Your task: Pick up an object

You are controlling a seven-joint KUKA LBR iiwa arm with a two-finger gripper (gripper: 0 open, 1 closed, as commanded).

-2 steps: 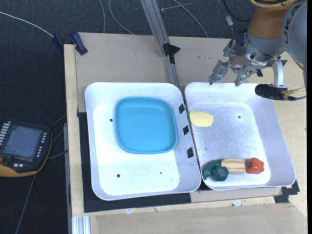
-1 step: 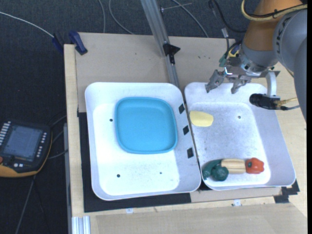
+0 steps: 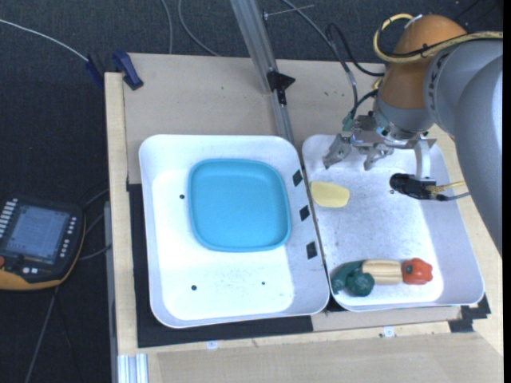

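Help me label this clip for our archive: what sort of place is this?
Probably a robotics lab bench: a grey robot arm reaches over two white bins, a teach pendant lies on the carpet, and cables trail behind.

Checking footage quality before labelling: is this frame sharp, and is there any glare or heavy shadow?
Camera view: mostly sharp, with even, soft lighting; no strong glare on the white bins; faint shadows beneath the gripper and beside the yellow piece; the arm at right looks slightly soft.

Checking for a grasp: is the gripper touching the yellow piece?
Apart. The camera view shows bare white bin floor between the gripper and the yellow piece, which lies nearer the camera.
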